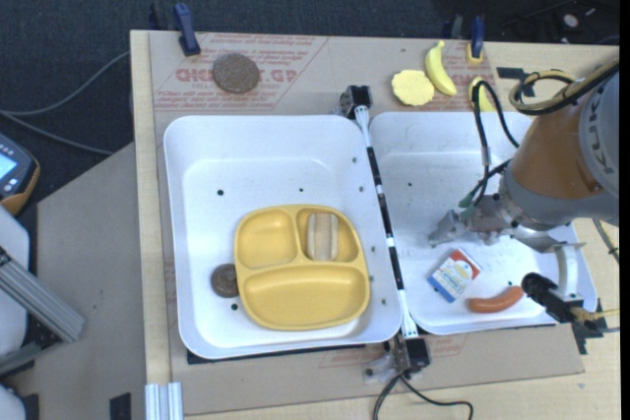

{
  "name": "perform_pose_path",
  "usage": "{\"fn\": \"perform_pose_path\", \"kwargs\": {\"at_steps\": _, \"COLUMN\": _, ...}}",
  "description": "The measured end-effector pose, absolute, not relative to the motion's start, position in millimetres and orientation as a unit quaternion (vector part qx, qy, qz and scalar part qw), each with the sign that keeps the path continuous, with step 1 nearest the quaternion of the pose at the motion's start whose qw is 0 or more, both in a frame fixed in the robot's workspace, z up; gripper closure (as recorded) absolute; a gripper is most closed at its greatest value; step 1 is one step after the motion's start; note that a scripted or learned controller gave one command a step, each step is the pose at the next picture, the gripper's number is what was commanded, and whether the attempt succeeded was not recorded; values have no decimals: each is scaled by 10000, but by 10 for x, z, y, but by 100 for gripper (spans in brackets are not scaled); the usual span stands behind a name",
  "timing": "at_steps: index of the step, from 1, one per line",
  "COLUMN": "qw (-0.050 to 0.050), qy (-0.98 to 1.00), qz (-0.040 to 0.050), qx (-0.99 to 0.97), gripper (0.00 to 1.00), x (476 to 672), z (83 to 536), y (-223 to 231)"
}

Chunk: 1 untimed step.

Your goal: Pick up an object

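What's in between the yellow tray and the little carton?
From the camera view, the two bins' touching walls run between the tray and the carton, with bare white bin floor either side.

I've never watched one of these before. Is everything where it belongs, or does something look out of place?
Three things lie outside the bins on the bench's far edge: a brown disc, a yellow round piece and a toy banana. Another brown disc sits wedged beside the yellow tray, not in it.
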<state>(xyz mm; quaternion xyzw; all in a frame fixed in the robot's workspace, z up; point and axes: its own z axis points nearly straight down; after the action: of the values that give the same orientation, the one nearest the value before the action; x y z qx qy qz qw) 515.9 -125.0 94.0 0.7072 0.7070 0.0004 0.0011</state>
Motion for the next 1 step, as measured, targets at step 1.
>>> {"fn": "perform_pose_path", "kwargs": {"at_steps": 1, "qw": 0, "qy": 7069, "qz": 4, "qx": 7073, "gripper": 0, "x": 5024, "z": 1168, "y": -1223}}
